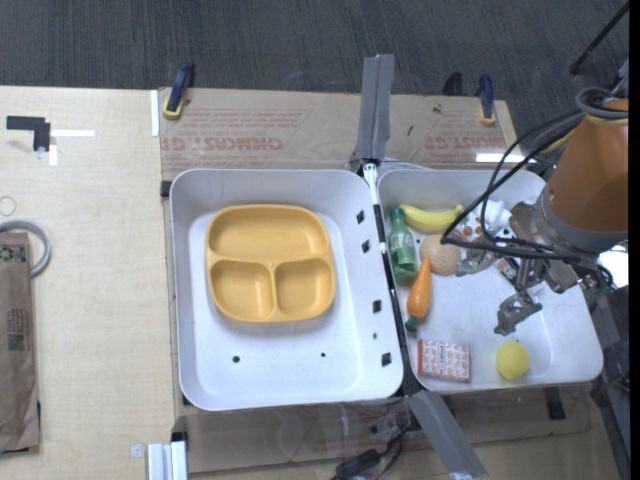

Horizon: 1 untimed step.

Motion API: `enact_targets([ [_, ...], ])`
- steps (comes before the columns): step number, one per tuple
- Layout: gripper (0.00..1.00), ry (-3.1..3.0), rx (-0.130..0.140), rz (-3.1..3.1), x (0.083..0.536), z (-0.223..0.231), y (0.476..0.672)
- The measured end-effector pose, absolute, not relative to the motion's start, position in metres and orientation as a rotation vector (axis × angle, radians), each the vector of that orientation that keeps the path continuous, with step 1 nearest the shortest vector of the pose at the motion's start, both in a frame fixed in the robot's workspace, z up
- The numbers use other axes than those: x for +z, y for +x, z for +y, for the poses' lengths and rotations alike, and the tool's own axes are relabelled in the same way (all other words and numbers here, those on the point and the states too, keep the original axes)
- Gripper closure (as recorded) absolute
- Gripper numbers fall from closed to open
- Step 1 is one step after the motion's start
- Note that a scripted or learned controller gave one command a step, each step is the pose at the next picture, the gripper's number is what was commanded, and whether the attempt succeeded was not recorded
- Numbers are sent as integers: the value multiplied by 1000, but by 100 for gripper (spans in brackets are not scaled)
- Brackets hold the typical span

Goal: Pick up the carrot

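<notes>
Just one carrot (419, 291), one banana (432, 217), one lemon (512, 360).

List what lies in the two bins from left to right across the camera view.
Yellow plate → green bottle → carrot → small red box → gripper. The banana, the brown ball and the lemon overlap others in the left-to-right order, so I leave them out.

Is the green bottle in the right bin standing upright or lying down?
Lying down. The green bottle shows its full length along the right bin floor, beside the carrot.
</notes>
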<state>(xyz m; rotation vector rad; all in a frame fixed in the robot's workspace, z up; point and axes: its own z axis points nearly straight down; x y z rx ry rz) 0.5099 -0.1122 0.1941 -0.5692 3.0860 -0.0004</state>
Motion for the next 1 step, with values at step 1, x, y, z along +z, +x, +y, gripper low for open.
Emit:
enact_targets([
  [1, 100, -561, 0, 3083, 203, -112, 512],
])
